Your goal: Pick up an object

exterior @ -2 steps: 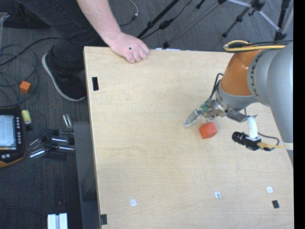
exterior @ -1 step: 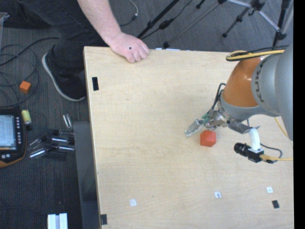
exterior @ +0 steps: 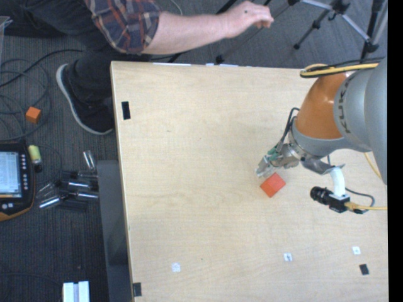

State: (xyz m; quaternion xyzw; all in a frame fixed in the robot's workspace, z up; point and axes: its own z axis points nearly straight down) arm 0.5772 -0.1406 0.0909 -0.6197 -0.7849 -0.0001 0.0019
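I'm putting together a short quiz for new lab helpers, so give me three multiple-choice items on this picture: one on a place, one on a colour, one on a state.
1. Where does the red block lie?
A. On the dark floor
B. On the wooden board, just below the hand
C. At the board's far left edge

2. What colour is the band on the arm?
A. Orange
B. Green
C. Blue

3. How does the red block sit?
A. Stacked on another block
B. Lifted clear off the board
C. Resting on the board

Answers: 1 B, the block sits on the board right under the hand. 2 A, the band above the wrist is orange. 3 C, the block rests flat on the wood with nothing beneath it.
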